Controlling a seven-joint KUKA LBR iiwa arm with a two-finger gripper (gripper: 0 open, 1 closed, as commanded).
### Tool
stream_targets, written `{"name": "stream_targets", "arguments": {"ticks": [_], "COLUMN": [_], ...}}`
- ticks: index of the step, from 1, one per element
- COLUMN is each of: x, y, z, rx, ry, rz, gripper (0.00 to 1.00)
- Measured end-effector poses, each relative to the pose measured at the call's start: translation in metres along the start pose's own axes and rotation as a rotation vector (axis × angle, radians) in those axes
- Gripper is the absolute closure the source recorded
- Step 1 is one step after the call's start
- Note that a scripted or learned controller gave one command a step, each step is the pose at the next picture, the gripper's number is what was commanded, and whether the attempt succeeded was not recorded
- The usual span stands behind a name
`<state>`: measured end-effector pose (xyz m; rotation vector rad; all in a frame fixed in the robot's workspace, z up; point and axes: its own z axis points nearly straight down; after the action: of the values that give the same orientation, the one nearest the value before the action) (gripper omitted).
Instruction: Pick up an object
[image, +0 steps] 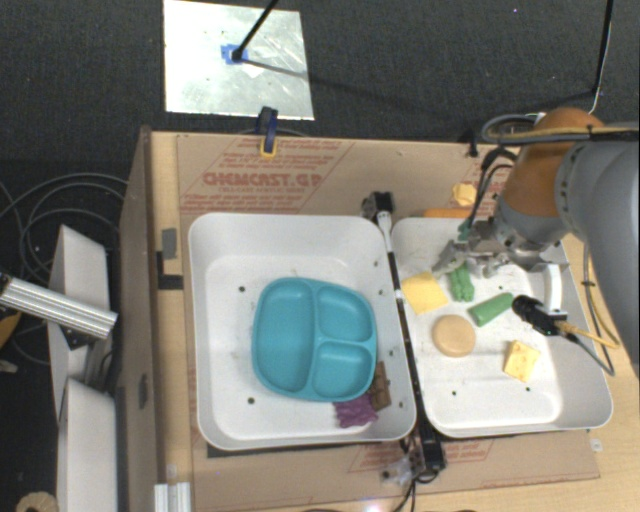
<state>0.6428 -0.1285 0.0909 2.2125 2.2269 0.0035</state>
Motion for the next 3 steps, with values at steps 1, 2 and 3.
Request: {"name": "stream_targets", "arguments": {"ticks": [1, 2, 3], "x": [-0.001, -0.001, -0.001], "y": [0.001, 0.001, 0.002], "z": [-0.012, -0.012, -0.023], "rx": [-0.004, -0.003, -0.007], "ry": [0.0, 0.0, 0.0], "rz": [-0.001, -0.001, -0.002], "gripper": [1.0, 0.0, 1.0]}}
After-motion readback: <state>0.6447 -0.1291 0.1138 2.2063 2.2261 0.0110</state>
